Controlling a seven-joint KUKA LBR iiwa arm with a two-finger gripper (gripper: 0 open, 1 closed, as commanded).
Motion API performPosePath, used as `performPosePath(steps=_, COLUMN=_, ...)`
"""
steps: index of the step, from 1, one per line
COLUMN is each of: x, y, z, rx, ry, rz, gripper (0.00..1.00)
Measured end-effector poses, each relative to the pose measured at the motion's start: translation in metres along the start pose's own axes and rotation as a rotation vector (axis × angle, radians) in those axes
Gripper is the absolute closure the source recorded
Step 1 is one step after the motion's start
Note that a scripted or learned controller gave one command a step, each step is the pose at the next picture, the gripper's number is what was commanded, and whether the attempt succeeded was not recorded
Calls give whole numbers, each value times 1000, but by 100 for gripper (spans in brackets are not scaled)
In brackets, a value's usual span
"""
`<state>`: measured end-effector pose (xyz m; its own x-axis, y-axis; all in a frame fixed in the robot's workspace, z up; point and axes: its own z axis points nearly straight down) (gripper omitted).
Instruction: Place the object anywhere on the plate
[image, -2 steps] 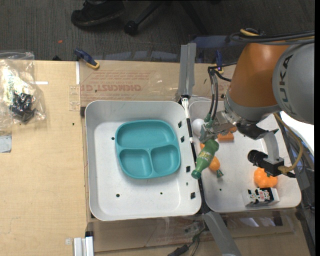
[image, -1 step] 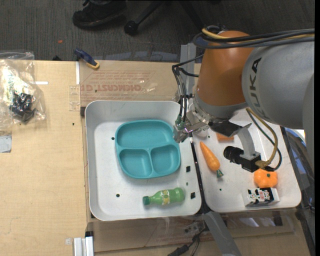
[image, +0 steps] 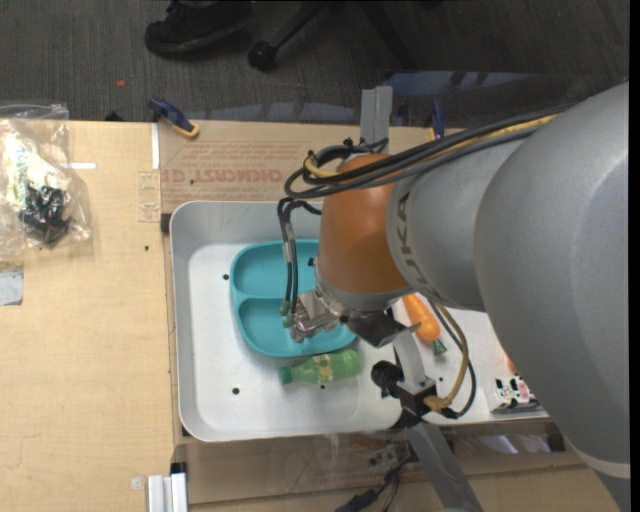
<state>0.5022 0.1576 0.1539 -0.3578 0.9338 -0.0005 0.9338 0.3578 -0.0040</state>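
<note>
Wooden counter (image: 80, 340) carries white bin (image: 200, 400) | teal plate (image: 262, 300) near bin's middle | green object (image: 320, 370) just off plate's near edge, on bin floor | tool (image: 310, 325) over plate; grip state unclear.

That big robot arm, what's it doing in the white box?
The grey and orange arm is reaching into the left white bin, its tool low over a teal plate. A green toy lies just beside the plate's near edge, not on it. An orange carrot-like toy sits to the right.
</note>
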Motion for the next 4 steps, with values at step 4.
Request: performPosePath(steps=4, x=16, y=152, z=-75, rx=-4, ry=0, rz=580, gripper=100)
